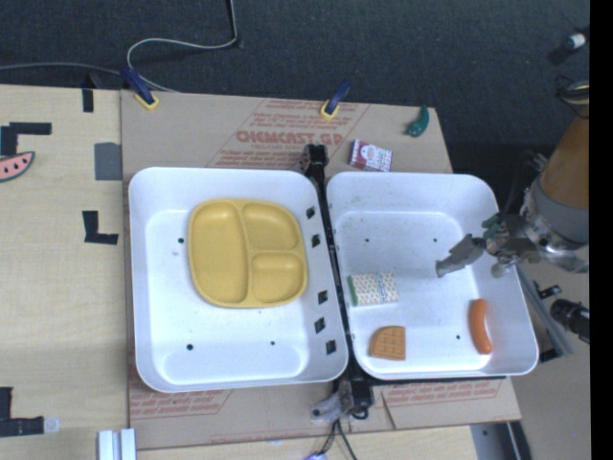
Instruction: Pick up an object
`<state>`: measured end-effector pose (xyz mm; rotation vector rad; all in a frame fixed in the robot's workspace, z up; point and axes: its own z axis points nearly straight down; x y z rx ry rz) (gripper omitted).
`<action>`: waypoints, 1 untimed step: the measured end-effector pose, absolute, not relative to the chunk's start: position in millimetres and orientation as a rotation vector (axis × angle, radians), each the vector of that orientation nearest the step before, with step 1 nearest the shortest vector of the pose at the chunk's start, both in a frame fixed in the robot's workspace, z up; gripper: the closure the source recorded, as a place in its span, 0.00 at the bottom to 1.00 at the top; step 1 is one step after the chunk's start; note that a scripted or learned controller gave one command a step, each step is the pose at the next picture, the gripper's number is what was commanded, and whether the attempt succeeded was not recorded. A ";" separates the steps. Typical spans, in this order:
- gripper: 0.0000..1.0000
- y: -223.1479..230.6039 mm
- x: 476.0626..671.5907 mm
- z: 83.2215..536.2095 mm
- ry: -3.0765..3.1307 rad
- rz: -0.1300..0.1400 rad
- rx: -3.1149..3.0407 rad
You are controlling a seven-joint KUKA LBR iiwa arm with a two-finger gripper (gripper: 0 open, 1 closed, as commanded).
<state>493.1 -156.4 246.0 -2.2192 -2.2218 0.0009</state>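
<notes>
The claw [471, 255] sits at the right side of the frame, over the right-hand white bin [412, 185], near that bin's right wall; how its fingers stand I cannot tell, the dark finger parts blur together, and nothing shows between them. The arm [565, 185] comes in from the right edge, grey with orange above the wrist. Nothing is picked yet, so the step in hand looks like choosing a target and coming down on it. Doing it well probably means centring over one item first, then dropping straight, staying off the bin wall. Closest item is the orange sausage [481, 326], below and just right of the claw, near the lower right corner of the bin; it lies close to the wall, so a grasp across its short width seems safer. The green-dotted packet [374, 288] lies lower left of the claw, mid-bin. The round cookie [388, 343] is further down-left, near the bottom rim. The left bin [153, 257] holds a yellow divided plate [247, 253], well apart from the claw.
</notes>
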 end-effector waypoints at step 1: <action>0.00 -133.7 520.7 102.4 -2.222 -0.001 -2.219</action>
